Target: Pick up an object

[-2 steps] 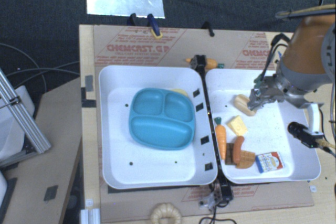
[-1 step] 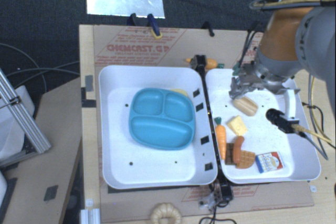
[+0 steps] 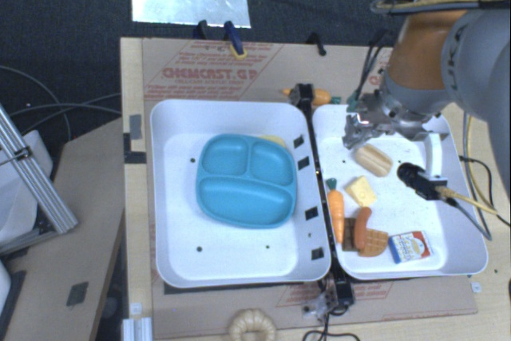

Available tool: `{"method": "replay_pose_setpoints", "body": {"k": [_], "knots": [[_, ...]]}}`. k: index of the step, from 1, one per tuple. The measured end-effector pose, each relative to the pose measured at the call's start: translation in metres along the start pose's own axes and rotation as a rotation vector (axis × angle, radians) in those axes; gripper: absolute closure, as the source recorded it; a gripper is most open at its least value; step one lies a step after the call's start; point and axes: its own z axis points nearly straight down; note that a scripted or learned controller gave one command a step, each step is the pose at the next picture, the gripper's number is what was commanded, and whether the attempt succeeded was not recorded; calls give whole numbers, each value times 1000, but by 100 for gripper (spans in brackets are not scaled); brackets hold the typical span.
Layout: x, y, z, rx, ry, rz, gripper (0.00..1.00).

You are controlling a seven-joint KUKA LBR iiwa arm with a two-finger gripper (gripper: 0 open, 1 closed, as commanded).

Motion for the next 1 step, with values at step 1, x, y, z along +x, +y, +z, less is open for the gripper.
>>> {"method": "replay_pose_setpoints", "body": {"k": [1], "knots": [[0, -9, -18, -1, 1, 0, 100]]}}
